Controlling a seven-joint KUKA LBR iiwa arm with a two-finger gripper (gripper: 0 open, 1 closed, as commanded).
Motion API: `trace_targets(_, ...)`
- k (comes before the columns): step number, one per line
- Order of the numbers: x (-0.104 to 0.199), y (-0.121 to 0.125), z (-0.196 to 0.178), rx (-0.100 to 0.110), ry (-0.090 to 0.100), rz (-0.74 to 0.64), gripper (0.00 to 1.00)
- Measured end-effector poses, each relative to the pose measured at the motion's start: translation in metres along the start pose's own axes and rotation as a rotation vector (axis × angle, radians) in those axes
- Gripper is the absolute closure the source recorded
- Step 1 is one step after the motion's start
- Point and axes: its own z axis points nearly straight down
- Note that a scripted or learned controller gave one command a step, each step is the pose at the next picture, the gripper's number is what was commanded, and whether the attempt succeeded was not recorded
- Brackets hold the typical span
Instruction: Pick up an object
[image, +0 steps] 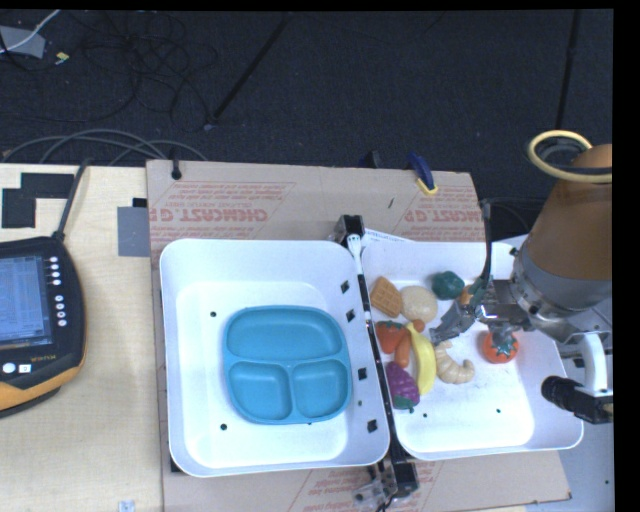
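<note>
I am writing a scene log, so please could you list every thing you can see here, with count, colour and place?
bins: 2, white, side by side on the bench
divided plate: 1, blue, in the left bin
toy foods: several, clustered at the left side of the right bin
banana: 1, yellow, in that cluster
grapes: 1 bunch, purple, below the banana
green item: 1, dark green, upper part of the right bin
tomato-like item: 1, red-orange, right bin, apart from the cluster
tablet pendant: 1, black and orange, far left
arm: 1, grey and orange, from the right
end effector: 1, dark, over the right bin
</note>
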Motion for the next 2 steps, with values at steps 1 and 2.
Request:
trace_targets(1, 0.0065, -0.0099, 0.1488, -0.001, -0.001, 0.003, 0.00)
trace_targets(2, 0.0056, -0.0104, 0.1402, 0.002, 0.001, 0.009, 1.00)
